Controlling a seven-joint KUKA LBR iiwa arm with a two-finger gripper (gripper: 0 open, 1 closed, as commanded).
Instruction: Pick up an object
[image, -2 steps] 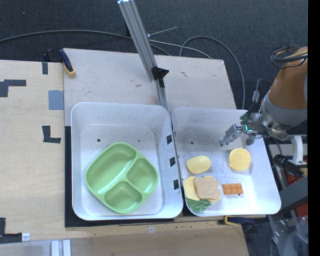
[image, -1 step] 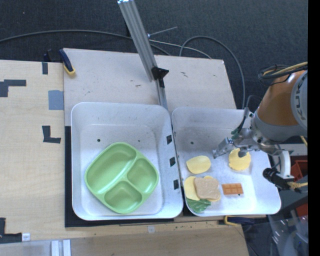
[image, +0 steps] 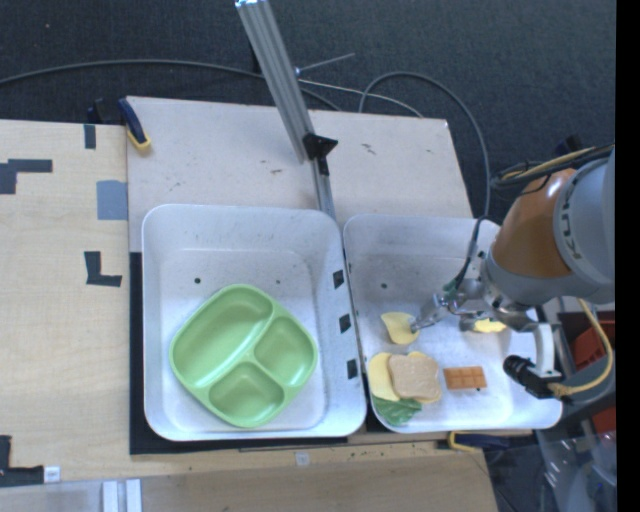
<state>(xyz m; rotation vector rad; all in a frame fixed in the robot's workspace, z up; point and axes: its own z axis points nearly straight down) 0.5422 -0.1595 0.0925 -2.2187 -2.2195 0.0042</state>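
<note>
Near the right bin's (image: 400, 235) middle, I see the gripper (image: 440, 305) over a small yellow curved toy piece (image: 398, 326); whether it's clenched I can't tell. Light, stiff, slippery plastic, I'd judge: pinch across its narrow width.

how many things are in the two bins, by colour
green: 2, a divided plate and a leafy piece
yellow: 3, pieces at
tan: 1, a bread slice
orange: 1, a cracker
total: 7

Divided green plate (image: 245, 354): smooth glossy plastic. White bins (image: 240, 232): scuffed matt plastic. Bench top (image: 50, 280), left of frame: pale matt wood.
</note>
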